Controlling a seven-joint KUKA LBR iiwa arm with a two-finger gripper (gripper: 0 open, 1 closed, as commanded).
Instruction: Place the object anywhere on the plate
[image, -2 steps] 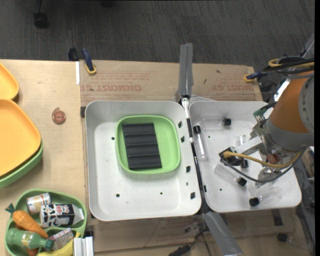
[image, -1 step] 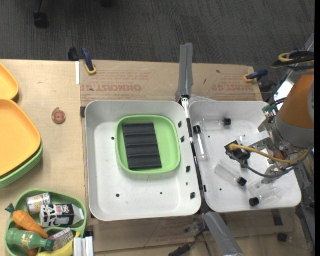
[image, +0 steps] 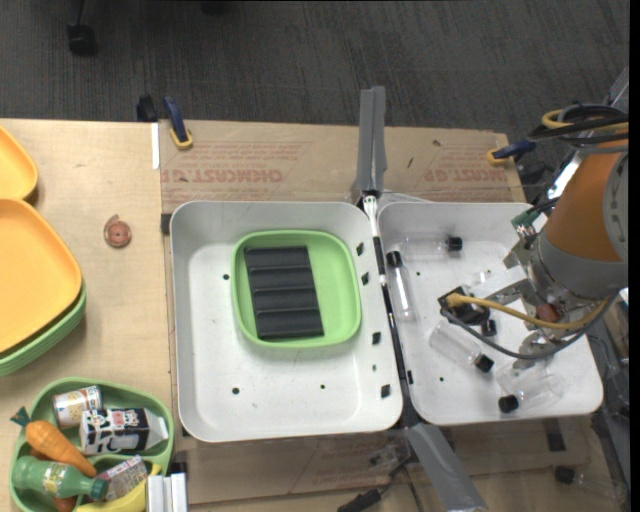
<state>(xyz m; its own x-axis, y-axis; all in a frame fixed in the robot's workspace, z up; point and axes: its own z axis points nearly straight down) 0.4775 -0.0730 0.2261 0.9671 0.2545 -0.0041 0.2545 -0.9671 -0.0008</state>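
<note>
Pick-up step: the gripper (image: 515, 340) works low in the right bin (image: 580, 400) near a clear object (image: 455, 347) toward its centre, grasp undeterminable; next, lift it to the green plate (image: 345, 290).

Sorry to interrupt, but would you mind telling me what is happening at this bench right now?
The grey and orange arm is reaching into the right bin, its hand low among clear bottles with black caps. The view does not settle whether it holds one. In the left bin sits the green plate, carrying a dark ridged block. No bottle lies on the plate yet.
</note>
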